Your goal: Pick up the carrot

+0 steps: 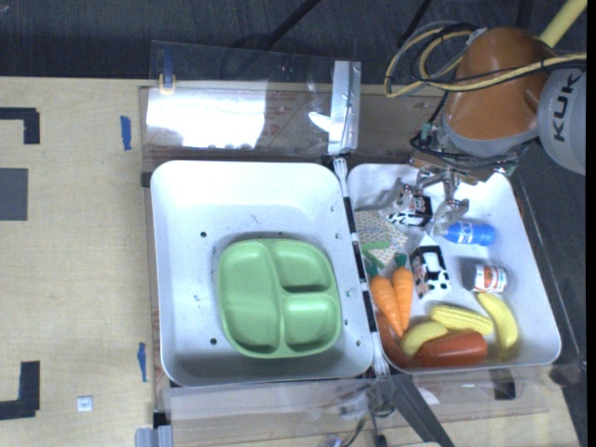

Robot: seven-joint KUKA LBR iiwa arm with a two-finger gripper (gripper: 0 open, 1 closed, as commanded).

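Two orange carrots (pixel 393 302) lie side by side at the left wall of the right bin (pixel 535 277), tips pointing to the front. My gripper (pixel 431 196) hangs under the orange wrist at the back of that bin, well behind the carrots. Its fingers (pixel 454 196) stand apart, open, with nothing between them. A black-and-white toy (pixel 429 270) lies between the gripper and the carrots.
The right bin also holds a blue bottle (pixel 470 234), a small can (pixel 490 277), a banana (pixel 500 317), corn (pixel 458 318), a red sausage-like piece (pixel 449 347) and a patterned packet (pixel 377 236). A green divided plate (pixel 277 296) sits in the left bin (pixel 186 212).
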